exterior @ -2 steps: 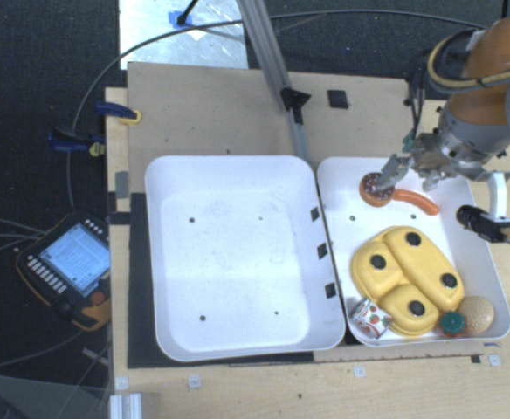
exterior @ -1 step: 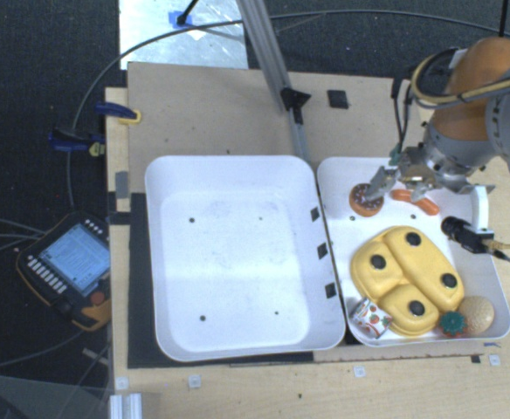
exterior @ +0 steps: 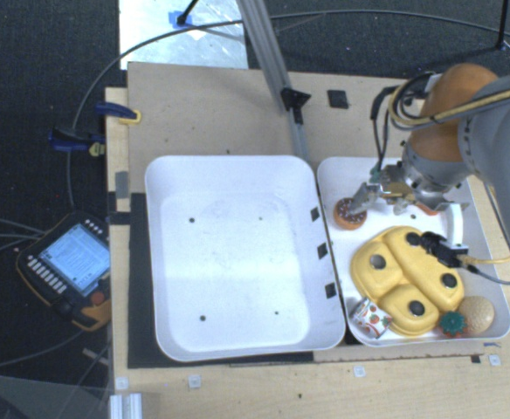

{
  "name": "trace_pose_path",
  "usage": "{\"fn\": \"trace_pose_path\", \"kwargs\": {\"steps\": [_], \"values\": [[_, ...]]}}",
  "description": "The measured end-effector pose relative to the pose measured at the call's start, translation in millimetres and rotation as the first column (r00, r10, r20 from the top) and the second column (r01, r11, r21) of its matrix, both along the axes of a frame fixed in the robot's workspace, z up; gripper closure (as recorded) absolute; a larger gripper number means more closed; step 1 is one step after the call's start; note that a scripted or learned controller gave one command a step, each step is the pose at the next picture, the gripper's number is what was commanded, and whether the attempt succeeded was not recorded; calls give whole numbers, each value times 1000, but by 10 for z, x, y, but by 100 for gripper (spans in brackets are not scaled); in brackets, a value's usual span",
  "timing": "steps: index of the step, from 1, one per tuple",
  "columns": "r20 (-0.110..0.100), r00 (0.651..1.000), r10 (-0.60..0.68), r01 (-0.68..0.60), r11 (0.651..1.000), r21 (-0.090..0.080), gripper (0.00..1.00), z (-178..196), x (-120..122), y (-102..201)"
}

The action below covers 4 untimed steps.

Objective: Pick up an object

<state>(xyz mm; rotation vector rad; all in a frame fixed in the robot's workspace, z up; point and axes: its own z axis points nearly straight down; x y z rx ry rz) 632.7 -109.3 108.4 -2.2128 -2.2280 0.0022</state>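
Observation:
The right bin [exterior: 334,177] holds several objects. A small brown ring-shaped piece [exterior: 351,214] lies at its left side, and a large yellow moulded toy [exterior: 403,278] fills the middle. A red-and-white little box [exterior: 370,317], a teal piece [exterior: 451,323] and a tan ball [exterior: 477,314] sit along the front edge. My gripper [exterior: 384,194] hangs low over the back of the right bin, just right of the brown ring and above the yellow toy. Nothing is visibly held in it.
The left bin [exterior: 229,251] stands beside the right one, their rims touching. A grey pole [exterior: 268,46] slants over the bench's back edge. A teach pendant [exterior: 70,260] lies off the bench at the left. Cables trail from the wrist over the yellow toy.

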Motion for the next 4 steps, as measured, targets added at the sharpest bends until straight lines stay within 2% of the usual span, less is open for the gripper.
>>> {"fn": "trace_pose_path", "kwargs": {"steps": [1, 2, 3, 4], "values": [[11, 1000, -3, 3, 1000, -1, 0, -186, 36, -9], [21, 1000, 0, 0, 1000, 0, 100, -47, 67, 6], [9, 1000, -1, 1, 1000, -1, 100, 405, 129, 32], [8, 1000, -1, 1, 1000, 0, 100, 866, 83, 34]]}}
